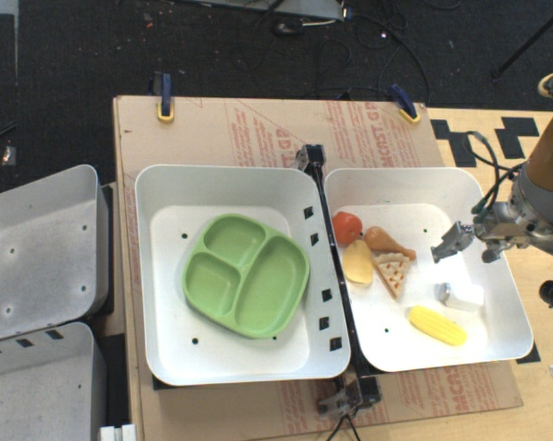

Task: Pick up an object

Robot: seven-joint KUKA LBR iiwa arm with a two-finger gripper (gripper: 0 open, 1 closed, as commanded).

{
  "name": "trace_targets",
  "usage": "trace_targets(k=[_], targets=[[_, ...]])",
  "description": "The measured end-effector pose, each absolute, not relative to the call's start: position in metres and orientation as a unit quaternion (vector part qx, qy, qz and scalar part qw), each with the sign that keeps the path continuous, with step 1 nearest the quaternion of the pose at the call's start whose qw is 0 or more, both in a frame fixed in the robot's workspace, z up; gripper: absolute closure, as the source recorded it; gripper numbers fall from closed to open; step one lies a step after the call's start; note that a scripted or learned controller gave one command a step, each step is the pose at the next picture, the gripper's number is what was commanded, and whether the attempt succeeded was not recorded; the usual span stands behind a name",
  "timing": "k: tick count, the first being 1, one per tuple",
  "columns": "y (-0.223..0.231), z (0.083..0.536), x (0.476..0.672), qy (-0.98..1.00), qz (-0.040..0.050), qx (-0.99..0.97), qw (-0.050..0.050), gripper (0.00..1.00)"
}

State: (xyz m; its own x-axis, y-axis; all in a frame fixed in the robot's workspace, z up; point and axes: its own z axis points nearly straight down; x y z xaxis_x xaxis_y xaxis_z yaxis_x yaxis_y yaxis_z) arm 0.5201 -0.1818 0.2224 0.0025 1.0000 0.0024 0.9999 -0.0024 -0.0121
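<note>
Tool (469, 240) hangs over right bin's (497, 338) right side, gripping nothing; whether its jaws are apart, I can't tell. White block (462, 295) lies just below it toward the table's near edge; corn (436, 325) beyond.

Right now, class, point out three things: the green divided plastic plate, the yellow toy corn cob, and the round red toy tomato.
Green divided plastic plate (247, 276), camera view: ridge between its compartments.
Yellow toy corn cob (437, 325), camera view: middle of the cob.
Round red toy tomato (346, 225), camera view: its top surface.
</note>
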Motion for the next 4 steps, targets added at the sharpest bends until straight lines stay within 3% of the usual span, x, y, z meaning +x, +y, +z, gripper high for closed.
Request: trace_targets(k=[1,3,4], targets=[[-0.182,0.228,0.523,-0.707,0.0003,-0.707,0.0,0.0],[-0.167,0.119,0.529,-0.707,0.0007,-0.707,0.002,0.0],[-0.167,0.096,0.531,-0.707,-0.0014,-0.707,0.0,0.0]])
